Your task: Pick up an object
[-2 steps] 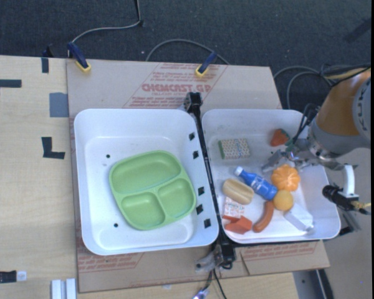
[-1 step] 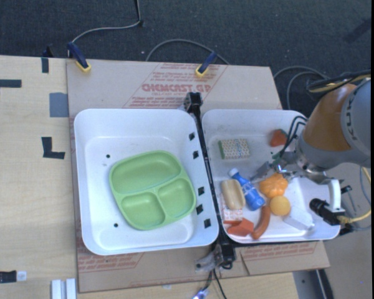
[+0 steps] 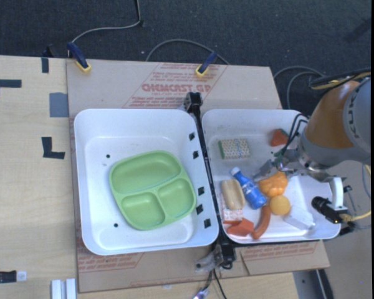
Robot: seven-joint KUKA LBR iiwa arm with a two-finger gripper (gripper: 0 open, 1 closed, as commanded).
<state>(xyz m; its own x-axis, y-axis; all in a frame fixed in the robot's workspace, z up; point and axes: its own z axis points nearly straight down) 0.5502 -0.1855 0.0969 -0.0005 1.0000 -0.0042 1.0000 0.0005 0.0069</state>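
Bins, two shallow white ones, sit side by side on a cardboard sheet clipped to a wooden bench. The left bin (image 3: pixel 87 167) holds just a green divided plate (image 3: pixel 153 189), lying flat near its middle and well apart from the arm.

The right bin (image 3: pixel 249 118) carries all the small things worth picking. A speckled sponge (image 3: pixel 234 147) lies toward the far edge. A bread roll (image 3: pixel 232 195) lies beside a blue bottle (image 3: pixel 249 189), the two touching or nearly so. An orange toy (image 3: pixel 273 184) and a yellow ball (image 3: pixel 280 205) sit just right of the bottle. A red sausage (image 3: pixel 262 222) lies along the near edge. Another small red piece (image 3: pixel 278 137) rests near the far right corner.

The grey and orange arm (image 3: pixel 330 126) leans in over the bin's right edge, likely because that crowded side offers the most targets. Its gripper (image 3: pixel 275 164) hangs low just above the orange toy, seemingly aimed at it. Whether the claw is open or closed, I cannot tell, and nothing is visibly held.
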